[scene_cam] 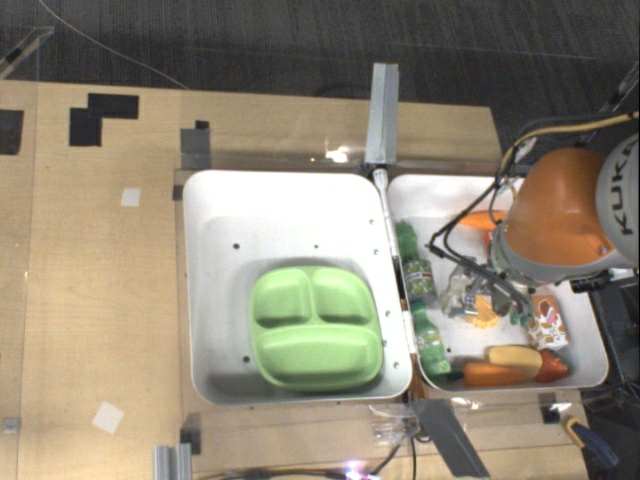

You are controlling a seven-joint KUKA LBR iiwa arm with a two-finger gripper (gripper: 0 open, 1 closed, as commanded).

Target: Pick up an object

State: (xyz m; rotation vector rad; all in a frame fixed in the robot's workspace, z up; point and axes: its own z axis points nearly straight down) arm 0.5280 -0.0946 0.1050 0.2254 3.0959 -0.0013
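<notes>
Bench, right bin: claw low over clutter, state cannot tell. Bottle at left wall likely light, slippery; grip mid-body

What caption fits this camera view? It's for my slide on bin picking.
KUKA arm's end effector lowered into the right bin among small items; a green divided tray sits in the left bin.

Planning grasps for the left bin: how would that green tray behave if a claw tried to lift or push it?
The green tray looks like rigid molded plastic with three compartments, so probably stiff and light. It lies flat and wide in the left bin, so it likely slides rather than tips. Its rounded, glossy rim may slip from a narrow pinch.
</notes>
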